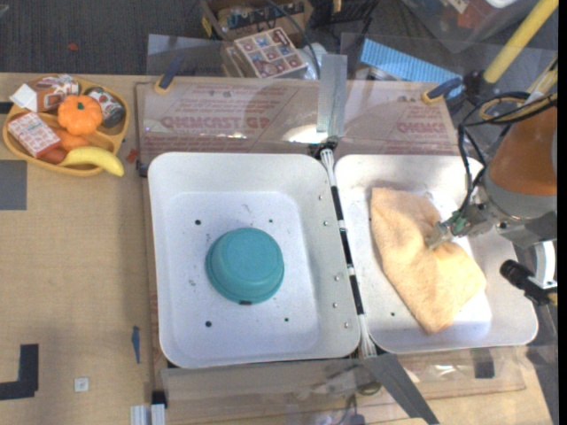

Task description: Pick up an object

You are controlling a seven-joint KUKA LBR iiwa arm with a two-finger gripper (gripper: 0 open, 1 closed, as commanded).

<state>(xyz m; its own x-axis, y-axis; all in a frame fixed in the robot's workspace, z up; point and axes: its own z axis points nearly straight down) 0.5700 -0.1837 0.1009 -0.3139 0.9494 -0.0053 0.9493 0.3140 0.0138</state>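
The arm (523, 162) comes in from the right, its orange band above the wrist, and its gripper (446, 231) is down on the tan cloth (423, 259) in the right bin (505, 326). The cloth lies crumpled and stretched from the bin's upper middle toward its lower right, and it bunches into a small ridge right where the gripper meets it. The tips are small and blurred against the fabric, so I cannot tell whether the fingers are spread, pressed together, or pinching a fold. Cables hang from the arm over the bin's upper right corner. In the left bin (177, 193) a teal bowl (245, 265) sits upside down near the middle, well apart from the cloth. The two bins touch along their inner rims. On the wooden surface (62, 273) at the far left stands a yellow dish (18, 140) holding a toy pumpkin (80, 115), a banana (95, 158) and some small cartons. Behind the bins leans a clear plastic panel (230, 118) with faint red lettering, and beyond it lies clutter on the floor.
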